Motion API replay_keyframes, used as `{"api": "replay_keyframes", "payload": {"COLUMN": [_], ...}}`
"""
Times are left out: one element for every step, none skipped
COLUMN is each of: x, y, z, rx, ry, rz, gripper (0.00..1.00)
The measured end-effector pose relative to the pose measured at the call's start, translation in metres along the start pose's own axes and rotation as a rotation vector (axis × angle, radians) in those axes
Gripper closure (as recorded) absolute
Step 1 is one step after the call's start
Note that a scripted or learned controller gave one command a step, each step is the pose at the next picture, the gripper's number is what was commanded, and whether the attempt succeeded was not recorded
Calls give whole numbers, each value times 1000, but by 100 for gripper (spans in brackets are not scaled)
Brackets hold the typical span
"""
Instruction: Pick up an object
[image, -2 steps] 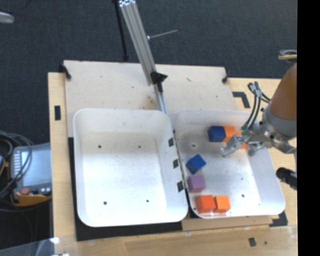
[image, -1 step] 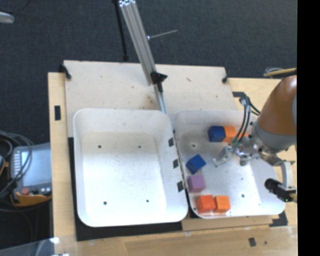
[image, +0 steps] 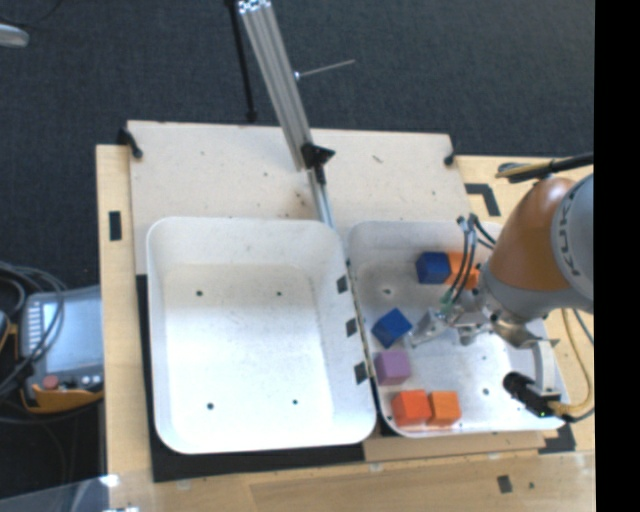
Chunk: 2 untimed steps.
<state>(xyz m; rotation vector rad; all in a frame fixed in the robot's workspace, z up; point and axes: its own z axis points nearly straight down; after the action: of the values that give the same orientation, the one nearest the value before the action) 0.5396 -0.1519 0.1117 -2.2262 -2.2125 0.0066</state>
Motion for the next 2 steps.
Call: {"api": "replay_keyframes", "payload": {"x": [0, -9], "y": [2, 3], "z": [-14, -72], "rx": [-10, -12], "ry": [1, -1], "rz": [7, 4], "gripper": [100, 100]}}
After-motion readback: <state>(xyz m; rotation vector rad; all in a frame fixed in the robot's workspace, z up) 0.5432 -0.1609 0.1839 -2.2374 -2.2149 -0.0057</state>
